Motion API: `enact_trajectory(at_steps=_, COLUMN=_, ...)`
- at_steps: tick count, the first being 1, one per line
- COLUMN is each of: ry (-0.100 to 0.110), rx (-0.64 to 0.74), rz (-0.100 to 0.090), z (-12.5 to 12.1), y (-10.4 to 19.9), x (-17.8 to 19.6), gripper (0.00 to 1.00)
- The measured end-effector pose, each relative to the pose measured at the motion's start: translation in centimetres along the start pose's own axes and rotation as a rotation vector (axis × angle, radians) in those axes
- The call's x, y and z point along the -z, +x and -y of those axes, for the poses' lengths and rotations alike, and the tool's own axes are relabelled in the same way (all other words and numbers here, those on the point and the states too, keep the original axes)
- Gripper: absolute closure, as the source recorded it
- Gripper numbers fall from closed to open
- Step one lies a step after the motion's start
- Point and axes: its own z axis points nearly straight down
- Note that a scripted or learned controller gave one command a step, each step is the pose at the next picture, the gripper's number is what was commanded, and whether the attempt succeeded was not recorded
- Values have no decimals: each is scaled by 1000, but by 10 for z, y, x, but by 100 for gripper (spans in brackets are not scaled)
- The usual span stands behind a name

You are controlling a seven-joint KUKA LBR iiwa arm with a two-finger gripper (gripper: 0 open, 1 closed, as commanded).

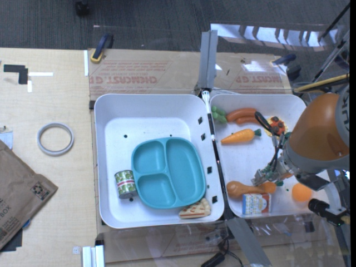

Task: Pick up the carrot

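The carrot (239, 137), orange with a small green top at its right end, lies on its side in the upper middle of the right bin (295, 102). My gripper (266, 176) hangs low over the bin floor, below and to the right of the carrot and clearly apart from it. It sits just above an orange pear-shaped toy (240, 189) and a small carton (256, 203). The grey wrist with its orange band (320, 132) covers the bin's right side.
A reddish vegetable with a green end (240, 114) lies just beyond the carrot, beside a black-handled utensil (266, 123). An orange ball (302, 192) rests at the right. The left bin (105, 149) holds a teal divided plate (168, 171), a small can (125, 183) and a waffle piece (194, 209).
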Motion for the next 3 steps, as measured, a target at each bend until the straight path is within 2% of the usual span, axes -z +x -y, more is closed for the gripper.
enact_trajectory(at_steps=1, ry=0, rx=1, rz=0, z=0, y=0, x=0, gripper=0)
enact_trajectory(at_steps=2, ry=0, rx=190, rz=0, z=19, y=-60, x=-9, gripper=0)
enact_trajectory(at_steps=3, ry=-1, rx=186, rz=0, z=19, y=-60, x=0, gripper=100)
